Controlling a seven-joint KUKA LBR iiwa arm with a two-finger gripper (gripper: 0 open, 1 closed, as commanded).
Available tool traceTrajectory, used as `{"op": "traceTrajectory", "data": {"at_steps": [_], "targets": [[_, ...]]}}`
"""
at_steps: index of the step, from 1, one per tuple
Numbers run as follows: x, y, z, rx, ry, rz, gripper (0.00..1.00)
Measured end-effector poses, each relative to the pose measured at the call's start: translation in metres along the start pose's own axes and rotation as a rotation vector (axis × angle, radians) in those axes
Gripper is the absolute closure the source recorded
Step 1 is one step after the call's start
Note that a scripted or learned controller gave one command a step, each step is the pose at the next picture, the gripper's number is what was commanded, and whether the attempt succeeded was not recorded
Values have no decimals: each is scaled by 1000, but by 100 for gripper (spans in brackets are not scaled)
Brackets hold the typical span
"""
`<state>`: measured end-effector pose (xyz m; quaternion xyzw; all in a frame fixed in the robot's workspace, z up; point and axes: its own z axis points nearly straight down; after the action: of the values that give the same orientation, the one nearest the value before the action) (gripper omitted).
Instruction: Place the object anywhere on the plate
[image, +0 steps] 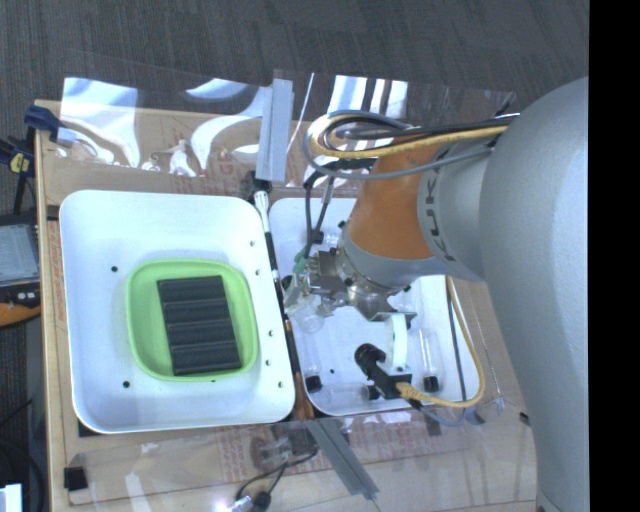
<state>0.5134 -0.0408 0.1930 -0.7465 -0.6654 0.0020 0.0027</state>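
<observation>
Block (200, 325), black and ridged, lies flat on the green plate (140, 330), which sits in the left bin (90, 300). Gripper (305, 290) hangs low in the right bin (340, 400), close to that bin's left wall and well apart from the block; whether it is spread or pressed together I cannot tell, since its tip is a blur. Dark letters on the arm (520, 200) may read "KUKA", partly hidden.

Grn plate (142, 310), blk ribbed block (200, 325)
</observation>
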Motion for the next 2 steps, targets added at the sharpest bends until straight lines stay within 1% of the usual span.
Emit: {"op": "traceTrajectory", "data": {"at_steps": [1,2], "targets": [[0,0,0,0,0,0,0],[-37,19,-9,-4,-1,-76,0]]}}
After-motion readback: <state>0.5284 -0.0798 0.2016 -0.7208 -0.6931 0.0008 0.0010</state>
